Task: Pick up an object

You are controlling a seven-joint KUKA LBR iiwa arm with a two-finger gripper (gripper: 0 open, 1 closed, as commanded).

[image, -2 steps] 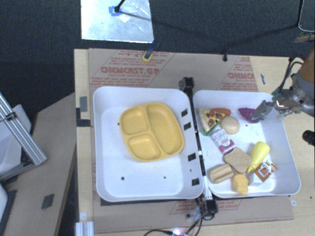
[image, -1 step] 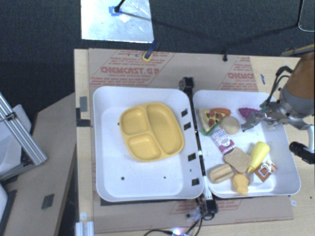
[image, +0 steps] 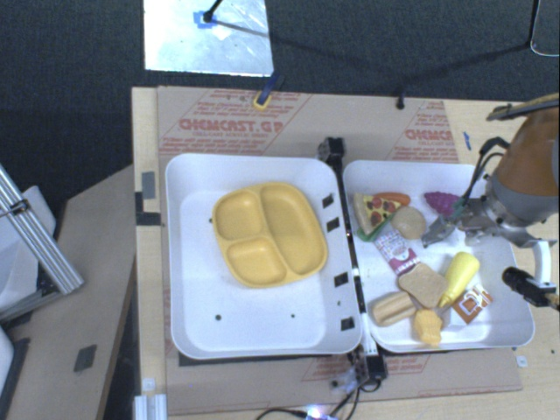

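a cardboard-covered worktop (image: 289,116) on dark carpet carries two white bins, the left bin (image: 188,322) holding a yellow divided plate (image: 267,233) and the right bin (image: 516,326) a heap of toy food: a pizza slice (image: 381,206), a purple piece (image: 444,203), a bread slice (image: 423,283), a yellow bottle (image: 460,274). the arm (image: 534,169) is cut off at the right edge. the gripper (image: 440,230) hangs beside a round beige piece (image: 409,223) in the right bin, too blurred to tell whether it is released or clenched.

Even overhead light, soft picture throughout.
Glare whitens the metal sheet (image: 208,23) at the top; both white bins (image: 199,322) look bright, with faint shadows; fine detail is slightly blurred.
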